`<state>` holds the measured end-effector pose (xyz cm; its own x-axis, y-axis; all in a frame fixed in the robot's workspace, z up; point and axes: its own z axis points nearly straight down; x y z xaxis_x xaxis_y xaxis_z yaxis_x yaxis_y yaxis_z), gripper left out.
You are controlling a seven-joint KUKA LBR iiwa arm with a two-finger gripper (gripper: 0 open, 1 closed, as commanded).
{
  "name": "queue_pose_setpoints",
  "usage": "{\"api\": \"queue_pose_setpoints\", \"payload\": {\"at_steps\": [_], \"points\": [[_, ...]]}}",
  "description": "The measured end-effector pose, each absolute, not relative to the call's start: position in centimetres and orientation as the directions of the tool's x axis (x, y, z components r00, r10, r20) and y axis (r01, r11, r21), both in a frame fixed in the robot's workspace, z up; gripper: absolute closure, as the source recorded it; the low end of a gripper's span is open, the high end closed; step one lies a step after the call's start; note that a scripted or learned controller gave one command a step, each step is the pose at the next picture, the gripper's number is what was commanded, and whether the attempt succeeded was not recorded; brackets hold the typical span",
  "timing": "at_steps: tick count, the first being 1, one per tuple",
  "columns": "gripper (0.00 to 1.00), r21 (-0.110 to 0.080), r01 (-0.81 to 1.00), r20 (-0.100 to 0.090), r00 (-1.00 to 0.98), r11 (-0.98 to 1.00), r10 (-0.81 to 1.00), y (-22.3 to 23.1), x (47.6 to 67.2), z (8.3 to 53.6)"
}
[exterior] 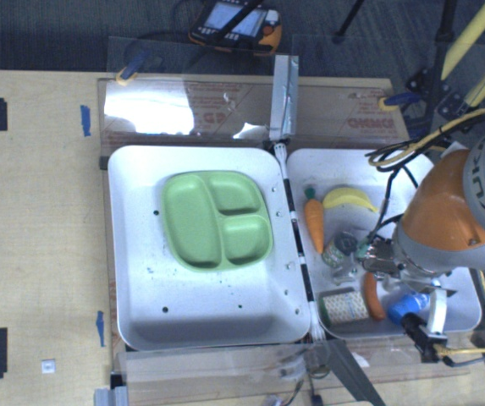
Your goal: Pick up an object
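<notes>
Wooden counter (pixel 39 244), two white bins. Arm (pixel 454 218) reaches in low over the right bin (pixel 471 311), wrist bent beside the carrot (pixel 314 225). Jaws: cannot tell.

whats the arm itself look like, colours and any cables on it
The arm is grey with a wide orange band above the wrist. Below the band sits a dark metal gripper with a blue part and a white piece beside it. Black and yellow cables loop along the arm's upper side.
</notes>
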<state>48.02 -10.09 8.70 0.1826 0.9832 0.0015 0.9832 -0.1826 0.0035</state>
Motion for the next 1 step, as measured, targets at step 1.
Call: {"api": "queue_pose_setpoints", "payload": {"at_steps": [1], "points": [[1.00,0.008,0.983,0.001,0.185,-0.185,0.983,-10.13,48.13,9.72]]}}
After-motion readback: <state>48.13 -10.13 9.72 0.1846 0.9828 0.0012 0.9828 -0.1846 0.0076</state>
